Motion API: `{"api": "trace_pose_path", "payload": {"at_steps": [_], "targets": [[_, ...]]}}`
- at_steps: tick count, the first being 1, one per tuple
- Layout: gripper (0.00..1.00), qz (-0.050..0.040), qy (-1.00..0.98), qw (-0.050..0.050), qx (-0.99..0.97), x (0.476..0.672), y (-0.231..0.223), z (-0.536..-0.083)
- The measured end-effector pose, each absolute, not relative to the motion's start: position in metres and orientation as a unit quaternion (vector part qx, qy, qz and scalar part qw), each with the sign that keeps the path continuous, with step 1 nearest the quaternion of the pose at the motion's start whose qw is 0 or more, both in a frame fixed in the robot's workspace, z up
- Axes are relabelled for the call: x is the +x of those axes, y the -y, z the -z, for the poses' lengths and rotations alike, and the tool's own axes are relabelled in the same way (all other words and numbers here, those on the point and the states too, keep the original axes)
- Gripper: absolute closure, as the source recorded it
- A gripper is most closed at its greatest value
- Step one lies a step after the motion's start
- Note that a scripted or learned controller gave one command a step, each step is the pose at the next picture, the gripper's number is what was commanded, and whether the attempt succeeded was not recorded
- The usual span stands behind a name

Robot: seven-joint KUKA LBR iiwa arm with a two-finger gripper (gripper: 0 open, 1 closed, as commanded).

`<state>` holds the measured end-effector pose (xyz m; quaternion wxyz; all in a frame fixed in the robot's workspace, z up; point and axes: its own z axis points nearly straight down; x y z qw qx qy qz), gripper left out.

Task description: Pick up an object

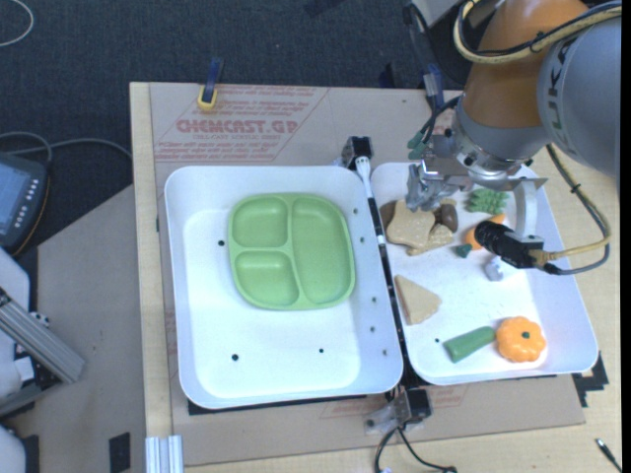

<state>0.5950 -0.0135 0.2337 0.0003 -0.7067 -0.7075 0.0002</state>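
My gripper (426,193) hangs low over the far left part of the right bin (562,348), just above a tan bread slice (410,230) and a small brown piece (447,216). Behind the wrist lies a green leafy item (486,201), and an orange item (482,235) is partly hidden by a black part of the arm. Nearer the front lie a tan wedge (418,300), a green stick (467,343) and an orange pumpkin (520,339). Nothing shows between the fingers.
The left bin (197,343) holds a green divided plate (292,250). A black divider with clamps runs between the bins. A yellow clamp (208,95) sits at the bench's far edge, and cables trail at the right.
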Motion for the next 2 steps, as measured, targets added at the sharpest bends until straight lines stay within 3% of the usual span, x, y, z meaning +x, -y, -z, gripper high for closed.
{"api": "trace_pose_path", "payload": {"at_steps": [1,2], "targets": [[1.0,-0.0015,0.707,0.002,-0.707,0.595,0.004,-0.218],[1.0,0.0005,0.706,-0.001,-0.708,0.598,0.022,-0.227]]}}
